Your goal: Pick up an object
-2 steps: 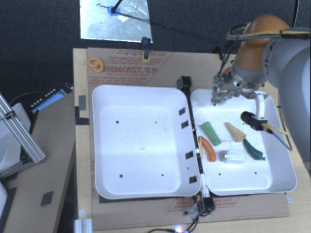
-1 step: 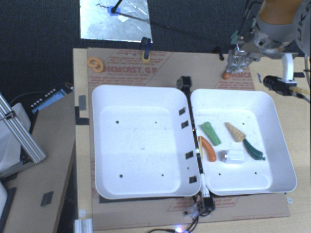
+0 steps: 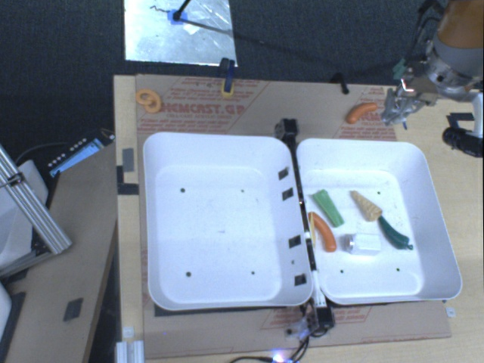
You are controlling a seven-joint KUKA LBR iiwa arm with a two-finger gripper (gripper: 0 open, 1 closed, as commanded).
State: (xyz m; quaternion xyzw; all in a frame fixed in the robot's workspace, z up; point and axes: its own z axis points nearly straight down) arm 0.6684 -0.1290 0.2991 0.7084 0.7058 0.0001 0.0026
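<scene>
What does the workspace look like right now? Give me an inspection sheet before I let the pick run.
Surface: cardboard-covered bench bearing a left bin and a right bin, side by side.
Job's things: in the right bin, a light green piece, orange piece, tan cone, dark green piece, white block.
Clutter: orange piece and ring on the cardboard, outside the bins.
Grippers: gripper above the bench beyond the right bin; finger state unclear.
Cables: black cable crossing behind the bench.
Surroundings: foil sheet on dark floor; metal rail at left.
</scene>
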